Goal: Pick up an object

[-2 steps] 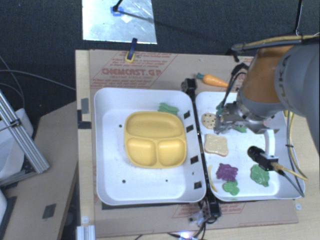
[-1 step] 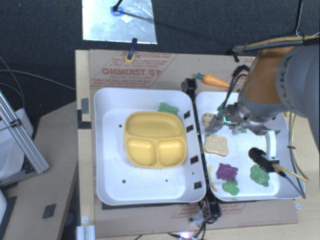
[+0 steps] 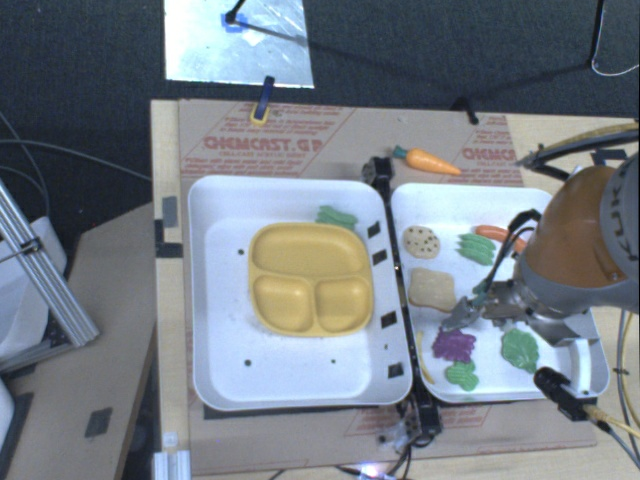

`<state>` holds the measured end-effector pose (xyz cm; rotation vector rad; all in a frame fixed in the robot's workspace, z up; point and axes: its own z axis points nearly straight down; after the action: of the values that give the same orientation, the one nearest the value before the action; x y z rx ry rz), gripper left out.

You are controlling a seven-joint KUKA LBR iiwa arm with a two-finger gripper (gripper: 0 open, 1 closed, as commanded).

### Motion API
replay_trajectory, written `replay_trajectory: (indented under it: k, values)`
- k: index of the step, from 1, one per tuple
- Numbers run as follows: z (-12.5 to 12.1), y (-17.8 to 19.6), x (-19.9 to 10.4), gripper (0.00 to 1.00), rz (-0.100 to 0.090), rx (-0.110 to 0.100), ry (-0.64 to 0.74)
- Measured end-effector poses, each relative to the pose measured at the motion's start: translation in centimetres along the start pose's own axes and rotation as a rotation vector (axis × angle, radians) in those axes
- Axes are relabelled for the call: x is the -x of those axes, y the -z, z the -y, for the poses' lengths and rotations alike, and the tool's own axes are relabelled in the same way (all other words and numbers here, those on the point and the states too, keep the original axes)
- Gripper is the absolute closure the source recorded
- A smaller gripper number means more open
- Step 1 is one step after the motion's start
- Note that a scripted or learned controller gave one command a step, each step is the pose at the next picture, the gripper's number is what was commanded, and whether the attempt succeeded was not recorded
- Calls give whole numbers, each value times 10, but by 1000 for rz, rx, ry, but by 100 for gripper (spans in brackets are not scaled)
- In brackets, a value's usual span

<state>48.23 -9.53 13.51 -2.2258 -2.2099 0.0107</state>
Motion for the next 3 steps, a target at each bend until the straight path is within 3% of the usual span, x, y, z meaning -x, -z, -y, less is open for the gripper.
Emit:
replay_trajectory:
  k: [1,2,3]
  values:
    - [-23,-54,-12,0,-2,6,12]
    - [-24,-40,-12,100,-2,10,11]
    - [-98,56,-43,100,-1,25,17]
